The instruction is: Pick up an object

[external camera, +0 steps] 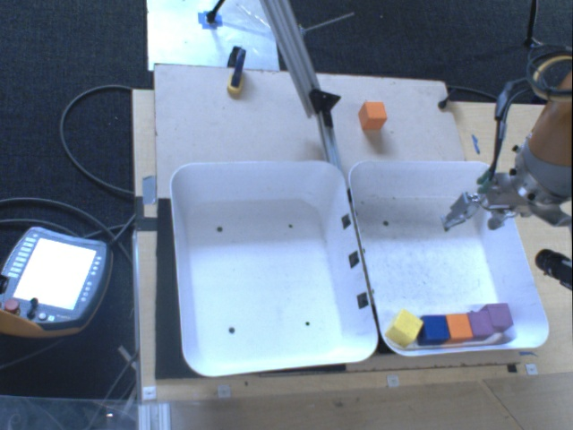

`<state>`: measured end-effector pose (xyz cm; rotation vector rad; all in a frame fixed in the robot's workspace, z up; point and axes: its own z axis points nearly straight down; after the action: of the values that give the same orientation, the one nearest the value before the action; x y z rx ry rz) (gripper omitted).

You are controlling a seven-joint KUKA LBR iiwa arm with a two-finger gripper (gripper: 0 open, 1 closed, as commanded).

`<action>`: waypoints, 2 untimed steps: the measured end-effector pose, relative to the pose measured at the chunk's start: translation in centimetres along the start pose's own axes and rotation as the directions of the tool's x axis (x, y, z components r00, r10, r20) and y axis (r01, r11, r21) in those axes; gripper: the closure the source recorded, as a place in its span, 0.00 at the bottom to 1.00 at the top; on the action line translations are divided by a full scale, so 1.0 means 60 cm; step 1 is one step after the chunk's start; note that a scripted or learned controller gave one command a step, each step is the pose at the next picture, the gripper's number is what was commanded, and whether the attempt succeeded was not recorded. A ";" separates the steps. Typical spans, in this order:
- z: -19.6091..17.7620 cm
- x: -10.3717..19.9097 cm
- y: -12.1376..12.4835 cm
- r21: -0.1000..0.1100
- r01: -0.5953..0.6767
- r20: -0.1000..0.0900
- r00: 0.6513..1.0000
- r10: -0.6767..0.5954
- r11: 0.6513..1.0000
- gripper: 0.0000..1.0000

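Several small blocks lie in a row along the near wall of the right bin (528,276): a yellow block (404,327), a blue block (435,329), an orange block (459,327) and two purple blocks (491,320). My gripper (474,215) hangs over the far right part of this bin, well behind the row. Its fingers stand open with nothing between them. The arm's grey wrist and orange band enter from the right edge.
The left bin (183,240) sits beside the right one. Another orange cube (372,115) rests on the board behind the bins, near a slanted metal pole (295,47) and a yellow-blue clamp (235,70). A teach pendant (49,280) lies at far left.
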<state>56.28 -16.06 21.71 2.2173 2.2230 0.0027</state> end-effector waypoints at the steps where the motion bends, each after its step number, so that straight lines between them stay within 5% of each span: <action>1: 0.217 0.089 -0.021 0.006 0.004 -0.002 1.000 -0.004 1.000 0.00; 2: -0.036 0.043 -0.002 -0.008 0.002 0.003 1.000 -0.002 1.000 0.00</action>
<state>56.16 -13.47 23.87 2.2094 2.2193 0.0080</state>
